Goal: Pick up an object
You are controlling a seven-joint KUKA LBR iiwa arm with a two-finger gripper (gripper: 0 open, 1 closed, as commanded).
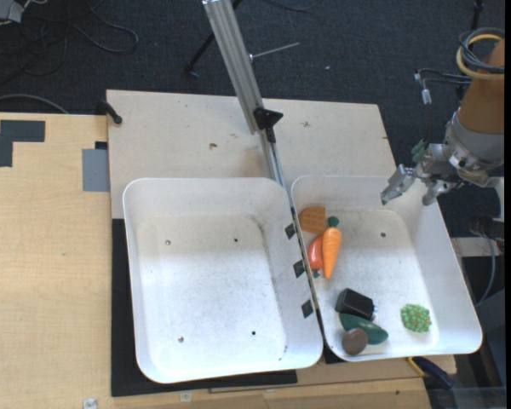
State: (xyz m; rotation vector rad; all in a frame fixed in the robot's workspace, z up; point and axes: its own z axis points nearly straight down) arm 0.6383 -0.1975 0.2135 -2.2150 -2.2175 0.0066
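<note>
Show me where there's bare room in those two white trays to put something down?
The left bin has bare floor from wall to wall. In the right bin, free floor lies between the carrot and the far wall, below the pincer. Crowded: around the carrot and the black block.

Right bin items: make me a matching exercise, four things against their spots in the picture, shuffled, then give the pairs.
Things:
1. carrot
2. green ball
3. black block
4. pincer

Spots:
A. above the bin's top right rim
B. near the bin's bottom right corner
C. by the divider between the bins, leaves pointing up
D. middle of the bin's lower part, just above a brown ball

Pairs: 1-C, 2-B, 3-D, 4-A
</note>
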